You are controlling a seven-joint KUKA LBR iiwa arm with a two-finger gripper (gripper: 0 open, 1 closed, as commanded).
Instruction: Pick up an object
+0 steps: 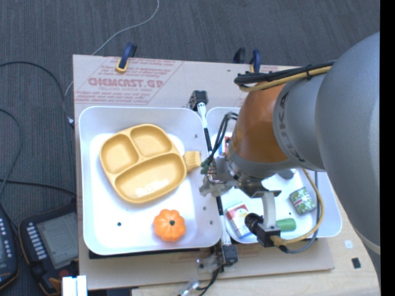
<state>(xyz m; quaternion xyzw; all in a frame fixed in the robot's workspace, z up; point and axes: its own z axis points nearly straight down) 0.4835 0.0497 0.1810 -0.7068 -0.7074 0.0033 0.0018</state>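
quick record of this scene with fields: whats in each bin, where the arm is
left bin: yellow divided plate, orange pumpkin
plate and pumpkin: apart, pumpkin nearer the view's bottom edge
right bin: green patterned packet, green cylinder, red and white packet
arm: over the right bin, covering much of it
held object: cannot tell
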